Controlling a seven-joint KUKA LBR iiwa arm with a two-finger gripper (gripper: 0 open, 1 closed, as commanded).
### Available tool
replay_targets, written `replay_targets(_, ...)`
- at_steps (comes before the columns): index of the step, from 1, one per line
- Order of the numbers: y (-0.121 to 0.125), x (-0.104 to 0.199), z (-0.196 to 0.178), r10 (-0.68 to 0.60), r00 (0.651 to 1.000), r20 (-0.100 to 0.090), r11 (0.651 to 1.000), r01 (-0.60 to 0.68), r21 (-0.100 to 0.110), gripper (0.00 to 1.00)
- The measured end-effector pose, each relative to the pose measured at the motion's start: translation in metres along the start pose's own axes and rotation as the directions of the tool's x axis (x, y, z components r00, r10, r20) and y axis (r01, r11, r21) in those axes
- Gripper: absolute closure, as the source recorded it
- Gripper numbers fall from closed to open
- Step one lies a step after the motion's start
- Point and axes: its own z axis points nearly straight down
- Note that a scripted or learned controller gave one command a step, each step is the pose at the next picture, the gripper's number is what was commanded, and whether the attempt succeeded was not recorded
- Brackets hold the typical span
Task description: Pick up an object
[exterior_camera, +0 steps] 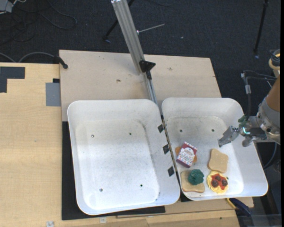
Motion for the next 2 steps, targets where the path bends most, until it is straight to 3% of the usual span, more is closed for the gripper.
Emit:
replay_targets(1,0.001,-0.001,-0.002,0.002,1.000,0.001,1.000,-0.002,-0.004,0.00)
replay_targets(2,0.001,-0.006,0.060,0.000,1.000,0.000,1.000,0.000,0.002,0.00)
